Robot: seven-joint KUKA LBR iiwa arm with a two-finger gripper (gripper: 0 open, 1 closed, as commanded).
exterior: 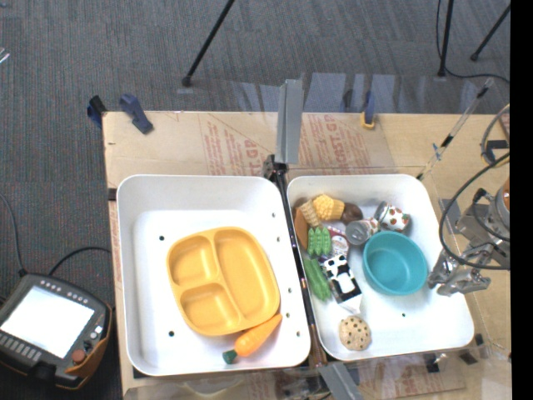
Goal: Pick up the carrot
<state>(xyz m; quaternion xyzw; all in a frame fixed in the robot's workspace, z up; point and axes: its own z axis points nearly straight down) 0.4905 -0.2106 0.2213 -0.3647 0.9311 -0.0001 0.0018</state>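
One orange carrot (256, 338), green-tipped, lies tilted.

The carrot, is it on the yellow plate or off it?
Off it. The carrot lies on the left bin floor, against the yellow plate's lower right edge.

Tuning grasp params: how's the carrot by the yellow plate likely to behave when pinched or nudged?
The carrot looks like a rigid toy, so probably stiff and light. Its rounded, tapered body may roll or pivot if nudged, though it lies against the yellow divided plate, which could check that. Its smooth-looking surface might slip from the gripper.
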